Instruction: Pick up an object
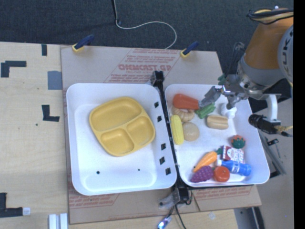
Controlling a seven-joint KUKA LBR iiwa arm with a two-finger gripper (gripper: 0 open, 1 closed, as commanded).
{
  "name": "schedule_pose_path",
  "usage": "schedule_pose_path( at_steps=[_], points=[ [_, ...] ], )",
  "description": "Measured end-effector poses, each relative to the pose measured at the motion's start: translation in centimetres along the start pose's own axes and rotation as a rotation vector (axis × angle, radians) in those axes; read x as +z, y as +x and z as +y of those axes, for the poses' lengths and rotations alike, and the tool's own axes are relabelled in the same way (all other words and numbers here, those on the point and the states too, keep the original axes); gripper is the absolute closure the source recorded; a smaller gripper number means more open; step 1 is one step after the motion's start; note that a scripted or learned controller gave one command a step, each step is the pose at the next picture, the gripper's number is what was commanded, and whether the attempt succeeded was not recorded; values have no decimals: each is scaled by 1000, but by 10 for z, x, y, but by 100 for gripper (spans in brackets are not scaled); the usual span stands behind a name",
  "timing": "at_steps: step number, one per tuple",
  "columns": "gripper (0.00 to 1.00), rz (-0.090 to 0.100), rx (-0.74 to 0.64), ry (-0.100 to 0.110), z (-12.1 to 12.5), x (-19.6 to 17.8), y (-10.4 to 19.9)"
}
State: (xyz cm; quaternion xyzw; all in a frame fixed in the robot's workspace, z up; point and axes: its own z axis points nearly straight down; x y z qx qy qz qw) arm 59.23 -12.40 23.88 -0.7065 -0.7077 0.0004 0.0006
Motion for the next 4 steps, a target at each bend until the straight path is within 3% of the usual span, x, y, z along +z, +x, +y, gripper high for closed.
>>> schedule_pose_path(
  at_steps=[1, 2, 3, 4],
  points=[
    [0, 1, -4, -5, -57, -80, 51],
    [0, 3, 0, 17, -89, 56, 84],
    [0, 1, -5, -6, -102, -41, 134],
    [100, 0, -1, 3, -102, -46, 132]
  ],
)
